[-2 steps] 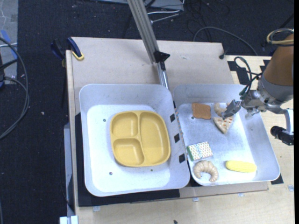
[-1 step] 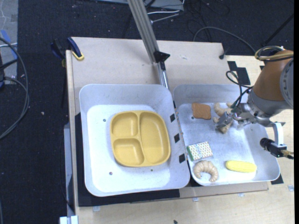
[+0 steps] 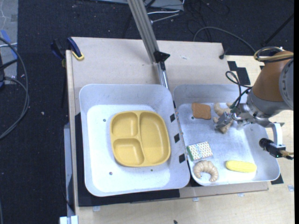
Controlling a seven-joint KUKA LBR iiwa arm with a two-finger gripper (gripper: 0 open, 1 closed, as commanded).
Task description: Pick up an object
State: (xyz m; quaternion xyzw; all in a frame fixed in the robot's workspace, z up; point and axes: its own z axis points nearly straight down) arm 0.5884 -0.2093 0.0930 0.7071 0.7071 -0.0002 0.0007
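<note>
Currently: left bin [image 3: 93, 125] – yellow tray [image 3: 140, 138] | right bin [image 3: 261, 171] – croissant [image 3: 206, 170], banana [image 3: 240, 166] | claw [image 3: 224, 123] state unclear

In the right bin [image 3: 261, 171], a brown bread slice [image 3: 201, 111] lies flat near the far wall, a pale lumpy piece [image 3: 220, 111] beside it; nearer, a green-patterned packet [image 3: 199, 150], a curled croissant [image 3: 206, 170] and a yellow lemon-like piece [image 3: 240, 166].
</note>
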